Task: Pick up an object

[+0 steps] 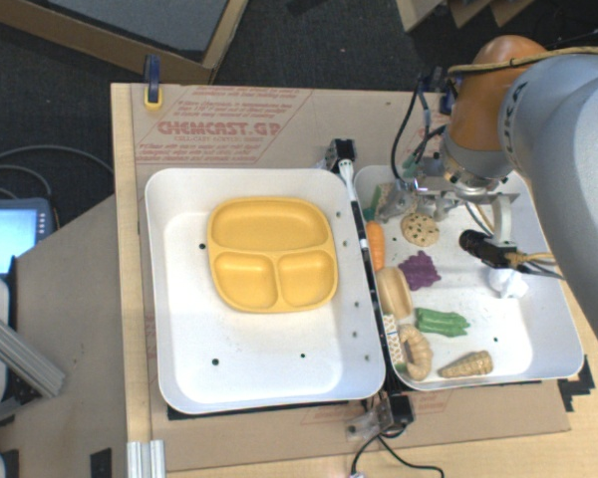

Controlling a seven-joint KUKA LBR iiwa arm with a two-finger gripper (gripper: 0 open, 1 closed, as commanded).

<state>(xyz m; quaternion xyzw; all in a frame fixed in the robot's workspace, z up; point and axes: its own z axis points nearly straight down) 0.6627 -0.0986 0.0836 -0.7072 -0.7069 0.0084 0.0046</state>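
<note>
The grey arm (pixel 568 147) reaches in from the right, wrist bent down, hand (pixel 434 199) lowered.

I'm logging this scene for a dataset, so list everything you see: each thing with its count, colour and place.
left bin: one, white, left half of the bench
divided tray: one, yellow, in the left bin
right bin: one, white, right of the left bin
cookie: one, tan with dark chips, upper part of the right bin, just below the gripper
carrot: one, orange, at the right bin's left wall
grapes: one bunch, purple, middle of the right bin
bread roll: one, tan, below the carrot
green vegetable: one, green, lower middle
cone-shaped item: one, beige, near the front wall
bench board: one, brown with red print
arm: one, grey with orange band, from the right
gripper: one, above the cookie
</note>
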